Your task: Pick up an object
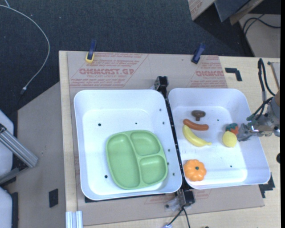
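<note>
Over the right bin's far edge we see the gripper — grip state unclear to us — beside a yellow lemon and a small strawberry, so crowding may spoil the pick — or nudge the lemon away.

board behind left bin: "CHEMCAST GP" in red, large print, with smaller red lines above and below it, too small to read
board behind right bin: same red "CHEMCAST" print, cut off partway, fine print unreadable
cardboard box, top edge: a few red marks, not legible
bins, green tray, toy food: no readable text
</note>
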Motion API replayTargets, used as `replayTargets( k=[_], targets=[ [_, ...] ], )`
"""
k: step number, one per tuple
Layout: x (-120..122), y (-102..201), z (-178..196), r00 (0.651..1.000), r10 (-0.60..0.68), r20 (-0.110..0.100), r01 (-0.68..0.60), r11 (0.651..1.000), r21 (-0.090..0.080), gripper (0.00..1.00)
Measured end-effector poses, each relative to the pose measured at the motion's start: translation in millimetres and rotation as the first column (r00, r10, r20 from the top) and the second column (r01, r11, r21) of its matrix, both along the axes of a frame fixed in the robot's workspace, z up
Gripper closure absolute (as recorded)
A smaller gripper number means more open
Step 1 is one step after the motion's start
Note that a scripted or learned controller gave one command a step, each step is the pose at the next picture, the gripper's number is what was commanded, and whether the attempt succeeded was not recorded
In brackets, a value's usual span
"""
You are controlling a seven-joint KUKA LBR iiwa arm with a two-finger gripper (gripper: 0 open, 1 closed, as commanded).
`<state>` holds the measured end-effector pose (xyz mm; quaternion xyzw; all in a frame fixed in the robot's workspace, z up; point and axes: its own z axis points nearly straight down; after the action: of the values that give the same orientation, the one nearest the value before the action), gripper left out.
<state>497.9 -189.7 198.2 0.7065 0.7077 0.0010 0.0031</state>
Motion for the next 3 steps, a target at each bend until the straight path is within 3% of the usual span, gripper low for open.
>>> replayTargets(
  k=[1, 3],
  targets=[
    [-0.9, 0.5, 43.0, 1.0, 0.0, 0.0, 0.0, 1.0, 0.0, 1.0],
    [36.9, 98.9, 44.3, 1.0, 0.006, -0.003, -0.006, 1.0, 0.004, 1.0]
  ],
)
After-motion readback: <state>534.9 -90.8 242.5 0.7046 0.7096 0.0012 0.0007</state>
